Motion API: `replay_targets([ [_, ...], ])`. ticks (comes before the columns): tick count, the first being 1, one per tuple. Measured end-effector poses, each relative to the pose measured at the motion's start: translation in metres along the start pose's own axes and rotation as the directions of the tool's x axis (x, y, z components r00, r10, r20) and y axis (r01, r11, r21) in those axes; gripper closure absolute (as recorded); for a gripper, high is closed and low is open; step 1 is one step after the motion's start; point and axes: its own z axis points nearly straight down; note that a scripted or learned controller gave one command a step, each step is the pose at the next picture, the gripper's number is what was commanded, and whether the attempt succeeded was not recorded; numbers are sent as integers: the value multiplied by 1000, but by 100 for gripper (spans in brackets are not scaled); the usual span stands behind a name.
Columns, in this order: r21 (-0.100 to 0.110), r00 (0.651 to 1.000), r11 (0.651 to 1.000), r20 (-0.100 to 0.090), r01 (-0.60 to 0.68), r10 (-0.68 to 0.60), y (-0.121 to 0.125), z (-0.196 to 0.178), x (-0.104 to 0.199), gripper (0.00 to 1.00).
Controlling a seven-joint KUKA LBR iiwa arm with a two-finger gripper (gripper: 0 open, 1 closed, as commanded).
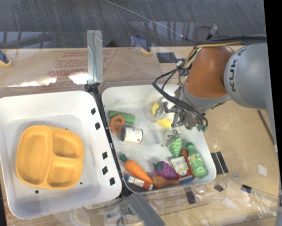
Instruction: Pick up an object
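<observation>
My gripper (174, 121) hangs low over the upper right part of the right bin (144, 92), below the orange wrist band. A yellow fruit (158, 114) lies right beside it on the left, partly hidden by the gripper. Just below it sits a green bunch of grapes (175, 144). Other toys lie in the same bin: a green piece with an orange ring (119, 121), a white can (132, 134), a carrot (136, 169), purple grapes (165, 170), a red-labelled carton (179, 166) and a green bottle (197, 163).
The left bin (11, 110) holds a yellow divided plate (48, 156). A grey upright strip (94, 57) stands at the back between the bins. Cables (170, 77) loop from the wrist over the right bin's far edge. Brown bench surface lies to the right of the bins.
</observation>
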Motion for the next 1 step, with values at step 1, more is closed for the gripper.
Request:
replay_targets([
  [1,1,998,998,0,-57,57,-7,11,-29,0],
])
